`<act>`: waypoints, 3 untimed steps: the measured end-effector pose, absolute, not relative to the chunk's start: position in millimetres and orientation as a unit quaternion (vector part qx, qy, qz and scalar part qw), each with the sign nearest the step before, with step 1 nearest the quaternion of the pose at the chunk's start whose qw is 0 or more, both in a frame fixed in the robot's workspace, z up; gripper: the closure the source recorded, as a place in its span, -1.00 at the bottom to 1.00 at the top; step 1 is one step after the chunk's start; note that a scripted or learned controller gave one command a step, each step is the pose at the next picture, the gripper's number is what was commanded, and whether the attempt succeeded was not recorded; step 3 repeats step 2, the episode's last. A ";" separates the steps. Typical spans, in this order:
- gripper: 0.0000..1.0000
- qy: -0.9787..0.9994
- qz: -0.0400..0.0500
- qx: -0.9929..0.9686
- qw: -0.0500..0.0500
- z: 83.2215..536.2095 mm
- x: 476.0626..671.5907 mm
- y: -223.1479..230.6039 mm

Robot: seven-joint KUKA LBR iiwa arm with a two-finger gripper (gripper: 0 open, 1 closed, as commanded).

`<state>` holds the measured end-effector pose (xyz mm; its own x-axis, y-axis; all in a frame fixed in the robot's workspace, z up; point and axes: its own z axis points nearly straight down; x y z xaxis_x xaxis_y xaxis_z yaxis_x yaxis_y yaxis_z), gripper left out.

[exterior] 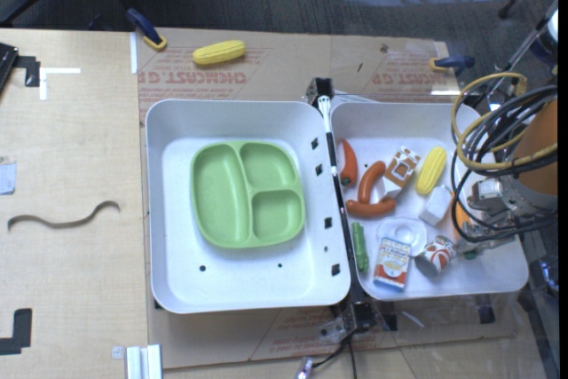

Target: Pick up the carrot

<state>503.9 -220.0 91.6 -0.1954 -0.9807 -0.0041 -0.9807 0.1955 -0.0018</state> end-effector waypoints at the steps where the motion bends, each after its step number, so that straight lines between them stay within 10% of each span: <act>1: 1.00 0.773 0.000 -0.634 0.005 101.2 506.3 -217.8; 2: 1.00 0.759 0.001 -0.651 0.002 184.8 503.5 -116.2; 3: 1.00 0.759 0.001 -0.651 0.002 184.8 503.5 -116.2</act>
